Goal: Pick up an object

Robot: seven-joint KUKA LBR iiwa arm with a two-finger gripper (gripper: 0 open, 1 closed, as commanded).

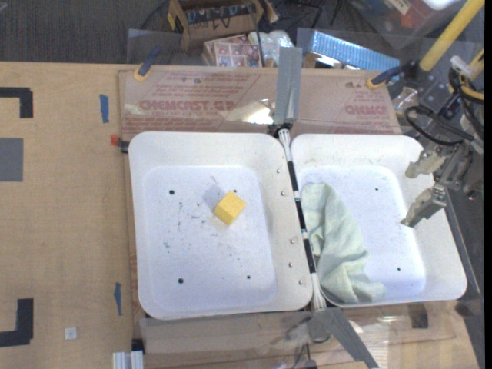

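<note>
Gripper point(417, 191) sits at the right edge of the right bin point(442, 279), reaching in from the right. Two pale fingers visible: one up near the bin's upper right corner, the other point(421, 208) lower, pointing down-left over the bin floor. They stand apart with nothing between them, so gripper is open and carries nothing. Tips appear above the floor; contact cannot be judged.

Right bin: a pale green cloth point(338, 244) lies crumpled along the left wall, running from mid-bin down to the near left corner. It is well apart from the gripper, with bare white floor between.

Left bin point(146, 283): one yellow block point(229, 207) rests on the floor slightly above centre, tilted so a corner points toward the camera. Dark specks scattered on the floor around it. Block is far from the gripper, across the divider between the bins.

Behind both bins a cardboard sheet point(192, 102) lies flat on the bench.
</note>
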